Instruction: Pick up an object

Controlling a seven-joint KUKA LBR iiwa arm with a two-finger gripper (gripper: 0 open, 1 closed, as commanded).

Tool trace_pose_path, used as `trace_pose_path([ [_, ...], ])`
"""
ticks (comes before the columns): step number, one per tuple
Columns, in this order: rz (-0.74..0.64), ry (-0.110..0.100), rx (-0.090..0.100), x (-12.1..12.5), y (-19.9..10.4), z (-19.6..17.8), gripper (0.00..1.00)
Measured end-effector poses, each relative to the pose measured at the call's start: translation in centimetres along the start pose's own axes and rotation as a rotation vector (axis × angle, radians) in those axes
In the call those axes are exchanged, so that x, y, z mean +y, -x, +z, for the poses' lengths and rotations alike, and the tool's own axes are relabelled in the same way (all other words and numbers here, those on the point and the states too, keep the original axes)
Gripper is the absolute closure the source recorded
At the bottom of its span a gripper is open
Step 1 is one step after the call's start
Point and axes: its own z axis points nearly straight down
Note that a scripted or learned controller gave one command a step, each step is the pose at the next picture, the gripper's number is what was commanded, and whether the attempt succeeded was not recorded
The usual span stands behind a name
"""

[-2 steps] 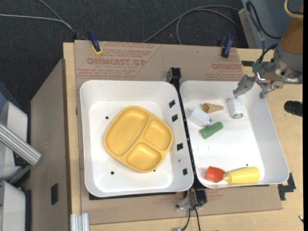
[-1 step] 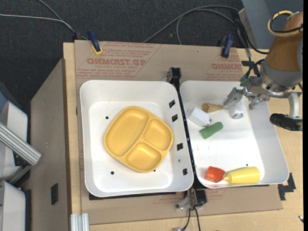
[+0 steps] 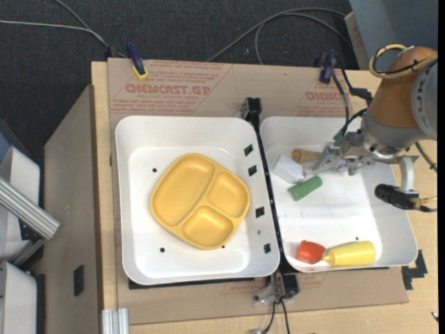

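Left bin (image 3: 132,186) w/ yellow divided tray (image 3: 200,200); right bin (image 3: 389,235) — green cylinder (image 3: 306,188), white block (image 3: 286,167), yellow bottle (image 3: 348,254). Gripper (image 3: 338,160) near green cylinder — fingers' state unclear.

A brown board (image 3: 208,78) with red letters lay under two white bins. The left bin (image 3: 132,186) and the right bin (image 3: 389,242) sat side by side, almost touching. Blue clips (image 3: 137,61) held the board's far edge. Dark cables (image 3: 55,12) curled over the dark floor (image 3: 208,12) behind it.
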Motion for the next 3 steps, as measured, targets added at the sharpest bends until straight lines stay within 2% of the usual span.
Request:
trace_pose_path([
  [1, -0.001, 0.004, -0.001, 0.0, -0.1, 3.0, 0.0],
  [2, -0.001, 0.005, -0.002, 0.1, 0.0, 2.1, 1.0],
  [3, -0.002, 0.013, -0.004, 0.4, -0.5, -3.8, 1.0],
])
